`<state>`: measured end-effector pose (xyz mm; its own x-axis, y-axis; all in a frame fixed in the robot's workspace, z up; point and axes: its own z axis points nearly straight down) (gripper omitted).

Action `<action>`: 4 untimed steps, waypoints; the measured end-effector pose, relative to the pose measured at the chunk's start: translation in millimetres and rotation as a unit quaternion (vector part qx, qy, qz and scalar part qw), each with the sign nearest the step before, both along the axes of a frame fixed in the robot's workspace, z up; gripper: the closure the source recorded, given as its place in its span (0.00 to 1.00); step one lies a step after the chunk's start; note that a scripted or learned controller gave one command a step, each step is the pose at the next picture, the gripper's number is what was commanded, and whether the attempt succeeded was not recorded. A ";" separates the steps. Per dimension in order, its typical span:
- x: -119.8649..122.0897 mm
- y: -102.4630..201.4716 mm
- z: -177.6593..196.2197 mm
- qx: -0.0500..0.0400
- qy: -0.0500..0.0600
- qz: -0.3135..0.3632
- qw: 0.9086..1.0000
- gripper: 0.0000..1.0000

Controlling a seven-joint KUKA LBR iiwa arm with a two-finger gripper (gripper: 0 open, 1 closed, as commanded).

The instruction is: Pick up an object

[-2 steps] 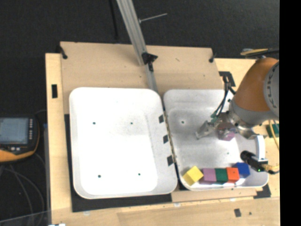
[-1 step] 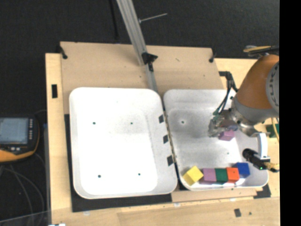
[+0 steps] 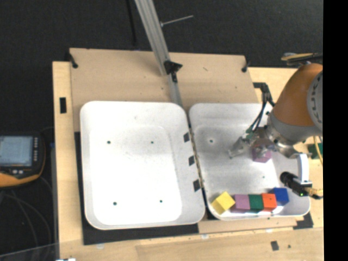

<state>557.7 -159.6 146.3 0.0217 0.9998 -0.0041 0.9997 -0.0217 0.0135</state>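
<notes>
Two shallow white bins sit side by side on the bench, the left bin (image 3: 136,162) bare and the right bin (image 3: 228,129) holding the arm (image 3: 296,105), which reaches in from 3 o'clock with its orange band above the wrist. Its gripper (image 3: 251,145) hangs over the middle of the right bin with a small purple block (image 3: 262,155) showing just at its 4 o'clock side, though whether the claw is spread or pinching cannot be told. Along that bin's 6 o'clock rim lie a yellow block (image 3: 223,202), a lilac block (image 3: 241,203), a green block (image 3: 255,202), an orange block (image 3: 269,200) and a blue block (image 3: 281,195) in a row.
</notes>
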 end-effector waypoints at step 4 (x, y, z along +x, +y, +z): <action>-28.0 -10.5 -36.4 0.001 0.001 0.007 1.000 1.00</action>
